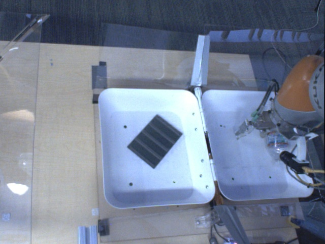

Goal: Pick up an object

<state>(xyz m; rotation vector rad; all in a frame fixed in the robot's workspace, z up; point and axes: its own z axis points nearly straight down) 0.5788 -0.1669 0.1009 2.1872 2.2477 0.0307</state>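
Approach stage: grey arm (304, 93) hangs over the right bin (238, 182), its end effector (244, 128) low near a small clear item (277, 140), grip state impossible to tell; next it likely must settle on that item or the dark ridged slab (155, 140) lying in the left bin (114, 187).

Two white bins (109, 136) side by side, wooden bench (56, 151), clear panels (18, 85)

Matt ribbed dark pad (154, 141), smooth white bins (109, 151)
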